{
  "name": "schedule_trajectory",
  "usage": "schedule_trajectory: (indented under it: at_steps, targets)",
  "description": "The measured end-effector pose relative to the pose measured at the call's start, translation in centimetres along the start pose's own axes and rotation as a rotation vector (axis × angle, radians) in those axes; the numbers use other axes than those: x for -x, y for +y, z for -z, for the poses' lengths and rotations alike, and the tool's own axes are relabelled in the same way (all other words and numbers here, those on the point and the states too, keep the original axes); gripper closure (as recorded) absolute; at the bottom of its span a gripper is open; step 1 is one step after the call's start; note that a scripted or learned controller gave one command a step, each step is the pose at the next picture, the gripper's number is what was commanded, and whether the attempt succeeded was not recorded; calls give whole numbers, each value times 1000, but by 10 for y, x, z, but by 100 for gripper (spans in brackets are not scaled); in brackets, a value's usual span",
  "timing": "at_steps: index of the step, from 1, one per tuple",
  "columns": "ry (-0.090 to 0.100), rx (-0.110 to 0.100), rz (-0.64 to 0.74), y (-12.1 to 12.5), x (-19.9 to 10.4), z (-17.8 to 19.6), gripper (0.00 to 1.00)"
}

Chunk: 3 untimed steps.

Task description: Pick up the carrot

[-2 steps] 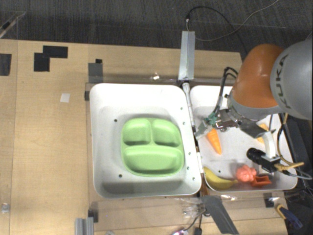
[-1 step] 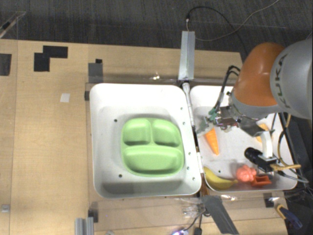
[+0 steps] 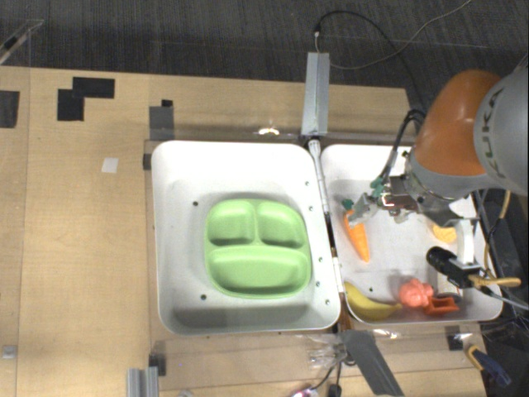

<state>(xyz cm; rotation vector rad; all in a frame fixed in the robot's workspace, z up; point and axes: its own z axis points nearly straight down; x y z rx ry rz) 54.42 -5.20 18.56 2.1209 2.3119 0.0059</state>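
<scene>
Two bins sit side by side on the worktop (image 3: 74, 222), the left bin (image 3: 165, 222) meeting the right bin (image 3: 364, 157) along one edge. A plate (image 3: 256, 246) lies in the middle of the left bin. In the right bin, a carrot (image 3: 359, 240) lies left of centre, its length running far to near. The end effector (image 3: 364, 209) hangs over the carrot's far end. A banana (image 3: 368, 304) lies in the near left corner, and a toy (image 3: 413, 292) lies just right of it, by the near wall.
</scene>
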Motion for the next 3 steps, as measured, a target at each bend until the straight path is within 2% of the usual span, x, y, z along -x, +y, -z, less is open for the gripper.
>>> schedule_trajectory:
  at_steps: [1, 2, 3]
  targets:
    - [-2, 10, 34, 23, 42, -96, 0]
    - [0, 15, 36, 25, 40, -84, 100]
    - [0, 0, -44, 31, -5, 0, 100]
